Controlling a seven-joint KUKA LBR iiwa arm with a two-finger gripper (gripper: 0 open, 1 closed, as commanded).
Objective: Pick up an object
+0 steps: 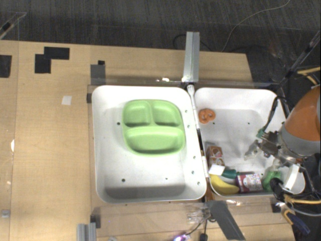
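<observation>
My gripper (254, 149) hangs over the right side of the right bin (235, 102), above bare white floor, and nothing can be seen held in it. Along that bin's front wall lie a yellow banana (223, 185), a teal object (229, 174), a dark red can on its side (249, 181) and a green object (271, 177). A brown packet (214, 154) lies near the bin's left wall. An orange round piece (206, 115) sits at the bin's back left. The gripper is to the right of the packet and a little behind the can.
The left bin (108, 149) holds a green divided plate (153, 125) near its back. A metal post (191, 56) stands behind the divider between the bins. The orange-banded arm (303, 122) covers the right bin's right edge.
</observation>
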